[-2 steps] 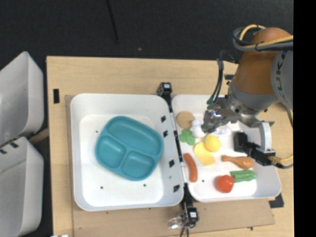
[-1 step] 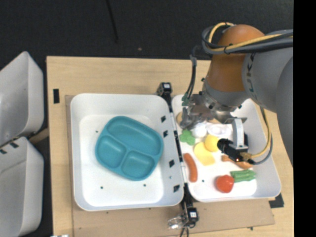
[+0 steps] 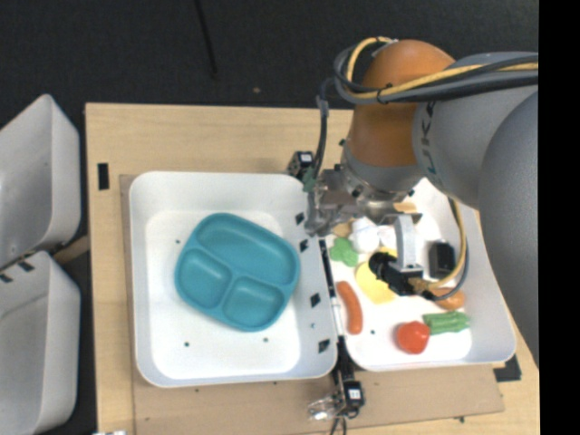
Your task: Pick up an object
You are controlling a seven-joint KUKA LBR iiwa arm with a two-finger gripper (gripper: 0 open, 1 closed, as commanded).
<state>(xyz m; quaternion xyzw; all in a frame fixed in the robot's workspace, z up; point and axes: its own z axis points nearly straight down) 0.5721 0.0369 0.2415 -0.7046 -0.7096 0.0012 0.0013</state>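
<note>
The claw (image 3: pixel 381 243) is lowered into the right bin (image 3: pixel 485 333), presumably for a pick; its opening cannot be told. Toys are clustered just below it: sausage (image 3: pixel 350 307), tomato (image 3: pixel 411 336).

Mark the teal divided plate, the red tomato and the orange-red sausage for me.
teal divided plate (image 3: pixel 237 271): camera view, centre where the dividers meet.
red tomato (image 3: pixel 411 336): camera view, middle of its round body.
orange-red sausage (image 3: pixel 350 307): camera view, mid-length.
</note>
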